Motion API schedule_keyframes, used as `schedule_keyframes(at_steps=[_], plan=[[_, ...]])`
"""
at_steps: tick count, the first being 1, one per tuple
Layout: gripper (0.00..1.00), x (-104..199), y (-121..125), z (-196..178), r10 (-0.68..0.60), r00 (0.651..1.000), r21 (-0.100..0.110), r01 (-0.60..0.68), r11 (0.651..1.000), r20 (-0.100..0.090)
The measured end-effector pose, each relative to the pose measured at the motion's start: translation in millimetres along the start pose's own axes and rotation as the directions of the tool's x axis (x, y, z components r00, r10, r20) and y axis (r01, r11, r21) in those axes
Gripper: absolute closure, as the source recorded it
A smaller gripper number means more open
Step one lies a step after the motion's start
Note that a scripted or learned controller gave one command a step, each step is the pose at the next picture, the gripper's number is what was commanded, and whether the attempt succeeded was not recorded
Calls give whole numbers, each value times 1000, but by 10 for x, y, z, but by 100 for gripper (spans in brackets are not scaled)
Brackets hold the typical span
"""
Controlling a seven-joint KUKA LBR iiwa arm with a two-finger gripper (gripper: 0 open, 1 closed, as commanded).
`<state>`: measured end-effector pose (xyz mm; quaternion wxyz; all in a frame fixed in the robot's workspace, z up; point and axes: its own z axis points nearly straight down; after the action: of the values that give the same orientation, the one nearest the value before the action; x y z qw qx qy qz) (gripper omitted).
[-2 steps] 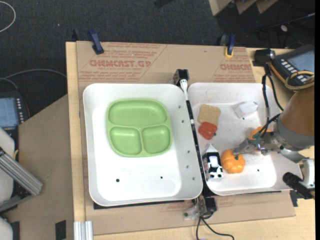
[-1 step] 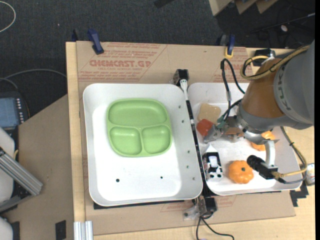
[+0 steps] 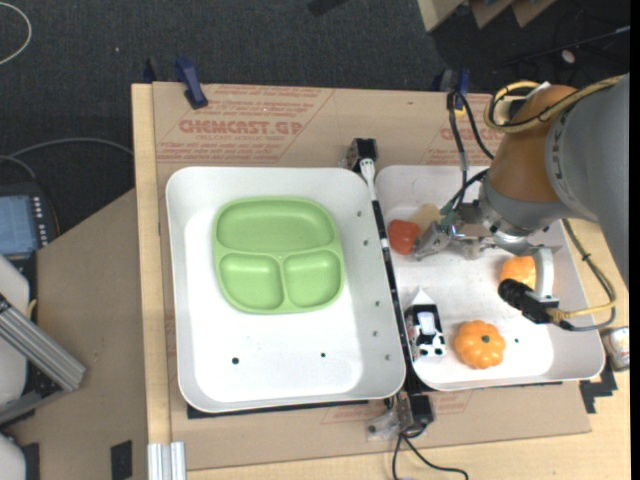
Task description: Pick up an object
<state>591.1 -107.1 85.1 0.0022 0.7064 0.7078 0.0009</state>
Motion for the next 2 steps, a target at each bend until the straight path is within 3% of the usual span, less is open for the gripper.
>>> schedule_keyframes(at_steps=[1,2], plan=[[0,-189,224,-459,1,1000,-4,-1,1000,1],[0,-365,-1017,28,9,1000,18,-9,1000,-6]])
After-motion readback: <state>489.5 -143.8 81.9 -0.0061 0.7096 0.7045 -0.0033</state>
